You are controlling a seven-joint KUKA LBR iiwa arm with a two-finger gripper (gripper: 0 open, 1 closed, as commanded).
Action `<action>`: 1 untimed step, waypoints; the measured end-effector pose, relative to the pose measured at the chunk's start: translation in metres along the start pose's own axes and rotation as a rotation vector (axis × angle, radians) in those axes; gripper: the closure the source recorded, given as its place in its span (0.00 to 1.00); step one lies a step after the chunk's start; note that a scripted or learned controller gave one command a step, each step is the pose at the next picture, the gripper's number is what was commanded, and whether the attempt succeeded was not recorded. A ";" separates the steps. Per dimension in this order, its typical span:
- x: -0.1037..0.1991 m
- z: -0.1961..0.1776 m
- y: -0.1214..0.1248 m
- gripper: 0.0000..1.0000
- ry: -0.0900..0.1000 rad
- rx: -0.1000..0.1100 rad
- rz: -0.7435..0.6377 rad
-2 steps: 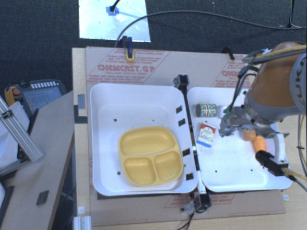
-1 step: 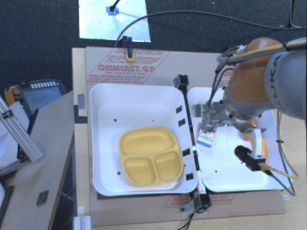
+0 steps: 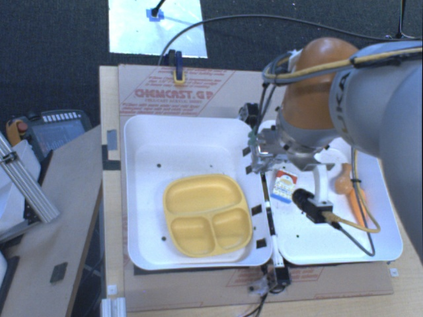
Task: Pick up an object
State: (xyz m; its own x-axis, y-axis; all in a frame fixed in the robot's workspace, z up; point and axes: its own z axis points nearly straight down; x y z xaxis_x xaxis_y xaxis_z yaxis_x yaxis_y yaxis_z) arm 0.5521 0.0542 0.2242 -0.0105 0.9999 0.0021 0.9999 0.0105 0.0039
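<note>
Small packet [image 3: 283, 185] lies flat in the right bin [image 3: 370, 246], near the divider, not lifted. Gripper [image 3: 284, 156] hangs just above it; open or closed, can't tell. Yellow tray [image 3: 207, 213] sits in the left bin [image 3: 142, 177]. Grasp and lift look still to do.

Two white bins stand on the worktop: the left bin [image 3: 142, 177] and the right bin [image 3: 377, 246]. One yellow tray [image 3: 198, 203], with three compartments. One small printed packet [image 3: 283, 186]. Two orange things: one pale rounded piece [image 3: 342, 179] and one thin stick [image 3: 357, 211]. One cardboard sheet [image 3: 175, 92] under the bins.
</note>
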 end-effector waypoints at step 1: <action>0.050 -0.009 0.003 1.00 0.000 0.001 0.001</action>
